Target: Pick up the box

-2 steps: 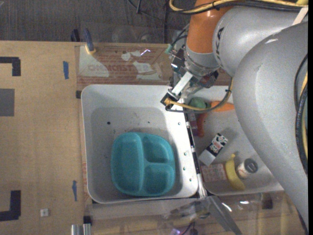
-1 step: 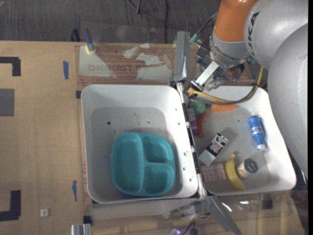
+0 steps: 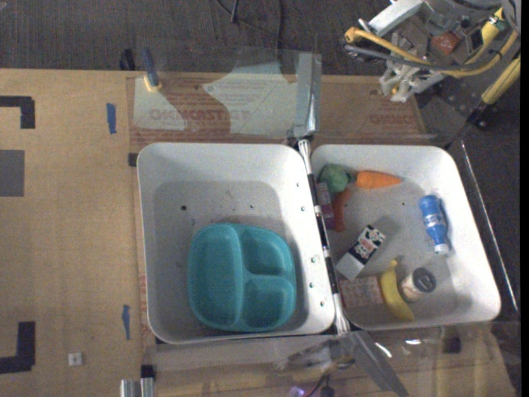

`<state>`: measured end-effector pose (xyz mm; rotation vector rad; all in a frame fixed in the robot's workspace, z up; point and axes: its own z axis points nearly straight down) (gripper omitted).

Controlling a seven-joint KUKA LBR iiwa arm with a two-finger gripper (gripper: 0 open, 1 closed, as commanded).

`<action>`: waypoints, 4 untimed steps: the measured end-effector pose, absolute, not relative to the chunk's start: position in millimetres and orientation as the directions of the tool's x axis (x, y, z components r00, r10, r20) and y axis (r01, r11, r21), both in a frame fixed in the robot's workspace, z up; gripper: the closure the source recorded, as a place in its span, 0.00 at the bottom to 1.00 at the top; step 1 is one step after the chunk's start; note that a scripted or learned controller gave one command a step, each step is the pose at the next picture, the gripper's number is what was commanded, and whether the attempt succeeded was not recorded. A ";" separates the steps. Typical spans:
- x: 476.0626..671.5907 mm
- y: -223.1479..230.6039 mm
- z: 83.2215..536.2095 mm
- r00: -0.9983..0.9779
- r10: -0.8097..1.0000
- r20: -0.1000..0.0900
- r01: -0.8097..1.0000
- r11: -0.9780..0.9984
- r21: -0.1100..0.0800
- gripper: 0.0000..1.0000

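1. Near the middle of the right bin [image 3: 463,222] you have the box [image 3: 362,251]: a small carton, black-and-white patterned at one end, lying flat on the bin floor at a slant. Nothing is gripping it.
2. Just beside the box, toward the near edge, you see a yellow banana [image 3: 395,296] curving round a small jar with a dark lid [image 3: 416,283]. These sit close to the box but I can't tell if the banana touches it.
3. Further right lies a blue bottle [image 3: 434,223], apart from the box.
4. Toward the far side of that bin you have an orange carrot [image 3: 378,179] and a green lump [image 3: 334,177], and a reddish item [image 3: 332,207] against the dividing wall. Too blurred to name it.
5. Left bin [image 3: 165,180] holds a teal divided plate [image 3: 242,276], well apart from the box.
6. Your gripper [image 3: 400,83] hangs high beyond the far rim of the right bin, well clear of everything in it. Can't tell from this view how it is set, whether spread or pressed together.
7. Progress, my read: nothing done yet. Box not lifted, no approach over it. You have it all left: move over the box, descend, grasp, raise.
8. Watch the banana and jar crowding the near end; the far end looks freer.
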<state>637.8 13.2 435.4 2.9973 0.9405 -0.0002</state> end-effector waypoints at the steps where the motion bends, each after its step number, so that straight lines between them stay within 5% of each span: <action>1: 648.1 97.2 392.3 0.944 0.329 0.001 0.329 -0.944 -0.001 1.00; 2: 656.8 224.1 435.2 0.960 0.280 0.004 0.280 -0.960 -0.001 1.00; 4: 659.5 218.6 455.2 0.963 0.271 0.008 0.271 -0.963 0.001 1.00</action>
